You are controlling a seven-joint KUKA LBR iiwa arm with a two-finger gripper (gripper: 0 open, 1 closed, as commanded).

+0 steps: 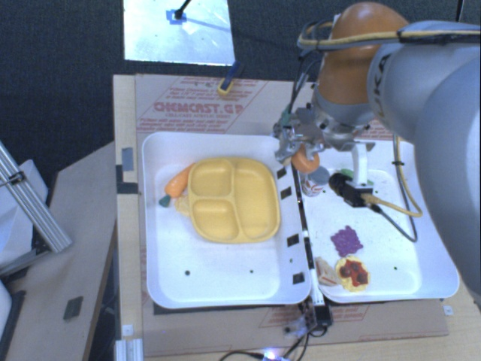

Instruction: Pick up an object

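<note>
The arm [421, 89] reaches in from the right over the two bins [225, 288] on the desk. Its gripper [301, 155] hangs at the divider, fingers closed on a small orange ball [306, 161], just above the right bin's far-left corner.

A robotics lab: two white bins [161, 277] on a cardboard-covered bench [195, 105].
</note>
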